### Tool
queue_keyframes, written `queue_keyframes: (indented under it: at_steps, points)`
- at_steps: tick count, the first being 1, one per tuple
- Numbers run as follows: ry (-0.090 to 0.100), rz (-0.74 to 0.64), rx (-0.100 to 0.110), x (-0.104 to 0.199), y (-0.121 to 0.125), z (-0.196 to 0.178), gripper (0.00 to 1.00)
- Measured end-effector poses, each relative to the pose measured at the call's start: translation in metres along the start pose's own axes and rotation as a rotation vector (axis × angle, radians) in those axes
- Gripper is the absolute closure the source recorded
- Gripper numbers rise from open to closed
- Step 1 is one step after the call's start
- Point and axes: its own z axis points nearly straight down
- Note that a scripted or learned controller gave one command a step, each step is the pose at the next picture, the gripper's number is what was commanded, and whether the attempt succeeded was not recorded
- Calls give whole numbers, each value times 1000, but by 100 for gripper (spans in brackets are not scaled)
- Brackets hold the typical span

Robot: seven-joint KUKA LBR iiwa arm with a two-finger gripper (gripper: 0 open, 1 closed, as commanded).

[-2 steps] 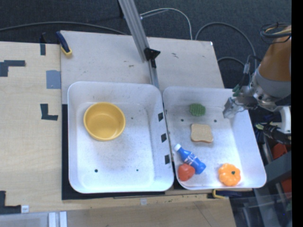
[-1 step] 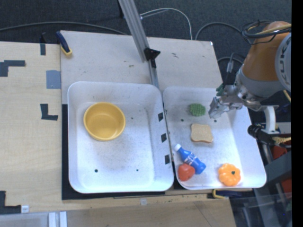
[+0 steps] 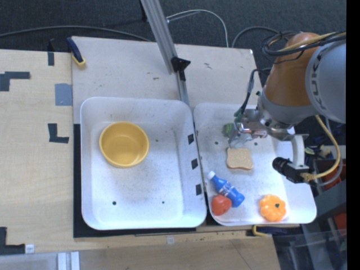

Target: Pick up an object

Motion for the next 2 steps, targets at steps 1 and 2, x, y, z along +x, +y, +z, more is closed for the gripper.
queue_keyframes:
  at_steps: [1,2]
  points:
    - [0,-2,-3,59,0,-5,100]
    - [1,-3,0,123,-11,-7,100]
